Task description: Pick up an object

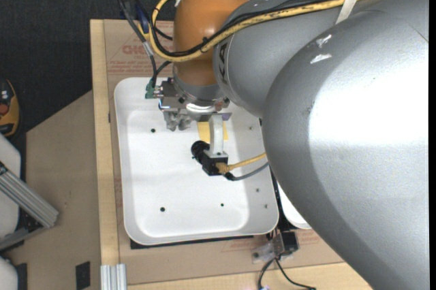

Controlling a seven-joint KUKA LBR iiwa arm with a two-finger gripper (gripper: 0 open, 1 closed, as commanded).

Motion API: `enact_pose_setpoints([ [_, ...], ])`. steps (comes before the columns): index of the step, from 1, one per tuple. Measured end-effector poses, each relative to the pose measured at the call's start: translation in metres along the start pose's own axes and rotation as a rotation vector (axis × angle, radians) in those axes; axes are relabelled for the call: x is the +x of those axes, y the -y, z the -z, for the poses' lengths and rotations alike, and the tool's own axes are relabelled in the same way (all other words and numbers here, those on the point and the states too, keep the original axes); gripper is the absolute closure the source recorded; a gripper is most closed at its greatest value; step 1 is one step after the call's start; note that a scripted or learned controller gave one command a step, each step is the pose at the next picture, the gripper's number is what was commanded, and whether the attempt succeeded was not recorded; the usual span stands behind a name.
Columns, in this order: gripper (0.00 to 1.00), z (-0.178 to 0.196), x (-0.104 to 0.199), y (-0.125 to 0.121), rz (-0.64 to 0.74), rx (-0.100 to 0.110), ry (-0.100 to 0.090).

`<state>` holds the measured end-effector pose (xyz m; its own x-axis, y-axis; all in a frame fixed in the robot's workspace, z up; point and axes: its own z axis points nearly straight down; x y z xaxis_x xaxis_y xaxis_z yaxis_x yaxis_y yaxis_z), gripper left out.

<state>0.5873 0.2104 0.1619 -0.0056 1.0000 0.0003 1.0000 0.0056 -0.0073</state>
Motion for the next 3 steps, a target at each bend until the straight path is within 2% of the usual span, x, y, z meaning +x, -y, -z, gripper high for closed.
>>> enact_pose_setpoints([
  [1, 1.0, 0.118, 0.015, -0.041, -0.003, -0.023, -0.005],
  [2, 1.0, 0.097, 0.014, 0.016, -0.004, 0.0, 0.001],
  [3, 1.0, 0.082, -0.01, 0.053, -0.008, -0.001, 0.002],
])
